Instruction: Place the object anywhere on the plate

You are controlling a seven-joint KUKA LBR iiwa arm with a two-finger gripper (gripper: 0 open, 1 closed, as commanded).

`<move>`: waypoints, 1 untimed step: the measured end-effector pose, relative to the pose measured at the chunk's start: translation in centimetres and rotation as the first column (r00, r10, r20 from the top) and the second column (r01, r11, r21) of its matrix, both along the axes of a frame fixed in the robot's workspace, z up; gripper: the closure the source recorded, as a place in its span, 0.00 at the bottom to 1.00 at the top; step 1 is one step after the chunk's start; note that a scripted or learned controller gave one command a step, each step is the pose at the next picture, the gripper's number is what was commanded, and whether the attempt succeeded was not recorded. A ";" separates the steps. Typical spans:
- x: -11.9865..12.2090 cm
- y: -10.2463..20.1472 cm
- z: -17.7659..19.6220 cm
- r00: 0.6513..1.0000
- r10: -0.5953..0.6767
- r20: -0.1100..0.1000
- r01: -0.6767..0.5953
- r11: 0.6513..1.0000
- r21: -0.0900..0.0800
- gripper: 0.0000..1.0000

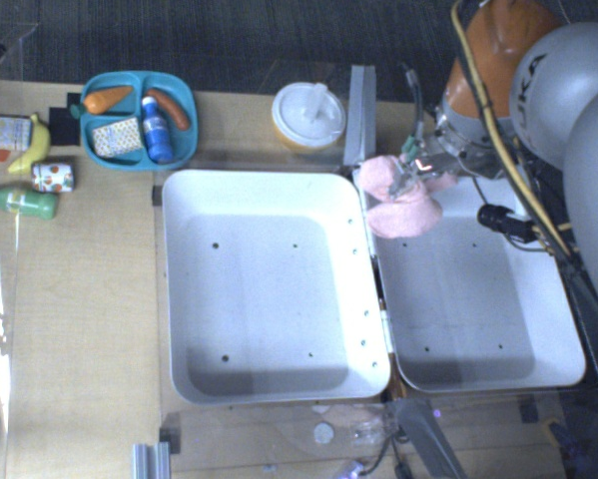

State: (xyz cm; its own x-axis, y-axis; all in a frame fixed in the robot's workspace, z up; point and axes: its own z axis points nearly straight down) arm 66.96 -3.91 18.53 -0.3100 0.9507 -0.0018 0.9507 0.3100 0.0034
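Two white bins sit side by side on the worktop [79,317]. At far left we note a blue divided plate [184,118] carrying toy food, then a lidded cup [307,115] behind the left bin [264,287]. Further right, a pink soft object [398,203] lies over the back left corner of the right bin [488,307], directly under the gripper [418,163]. We cannot tell whether the gripper is open, closed or gripping. Risk: the limp object may slip free in transit, since the plate stands well apart across the left bin.
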 end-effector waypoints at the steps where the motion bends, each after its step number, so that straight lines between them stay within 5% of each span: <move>1: 0.1 0.2 4.0 1.000 0.007 0.001 -0.007 1.000 0.001 1.00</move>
State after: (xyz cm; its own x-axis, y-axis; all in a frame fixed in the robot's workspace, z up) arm 67.10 -3.70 22.55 -0.3169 0.9485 -0.0016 0.9484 0.3169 0.0047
